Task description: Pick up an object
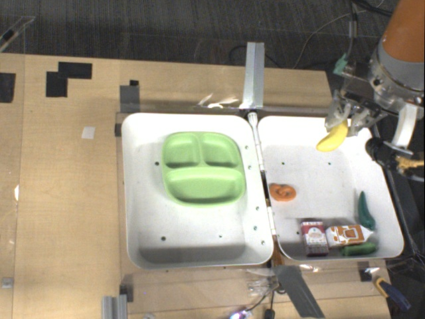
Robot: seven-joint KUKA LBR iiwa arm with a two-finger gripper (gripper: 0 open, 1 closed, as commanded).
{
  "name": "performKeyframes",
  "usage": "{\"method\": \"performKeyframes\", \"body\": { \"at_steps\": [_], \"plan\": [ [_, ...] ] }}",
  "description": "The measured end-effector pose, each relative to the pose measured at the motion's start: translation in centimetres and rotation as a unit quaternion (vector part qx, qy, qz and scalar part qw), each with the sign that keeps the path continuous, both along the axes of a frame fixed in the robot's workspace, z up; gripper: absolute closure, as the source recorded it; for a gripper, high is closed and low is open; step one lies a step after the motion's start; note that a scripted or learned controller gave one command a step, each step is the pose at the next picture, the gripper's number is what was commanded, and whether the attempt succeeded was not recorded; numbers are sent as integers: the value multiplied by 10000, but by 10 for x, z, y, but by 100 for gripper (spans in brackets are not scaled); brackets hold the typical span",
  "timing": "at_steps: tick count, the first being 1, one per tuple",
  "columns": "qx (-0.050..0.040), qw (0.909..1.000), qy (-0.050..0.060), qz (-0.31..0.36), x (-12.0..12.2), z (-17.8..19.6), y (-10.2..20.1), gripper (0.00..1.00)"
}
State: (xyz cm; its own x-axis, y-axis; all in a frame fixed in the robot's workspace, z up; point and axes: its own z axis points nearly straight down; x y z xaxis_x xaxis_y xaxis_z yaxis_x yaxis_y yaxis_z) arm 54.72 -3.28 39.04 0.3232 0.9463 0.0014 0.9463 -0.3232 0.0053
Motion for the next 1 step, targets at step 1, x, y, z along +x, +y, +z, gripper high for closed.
{"method": "performKeyframes", "body": {
  "at_steps": [1],
  "plan": [
    [-1, 9936, 18, 1133, -52, -105, 19, 100]
  ]
}}
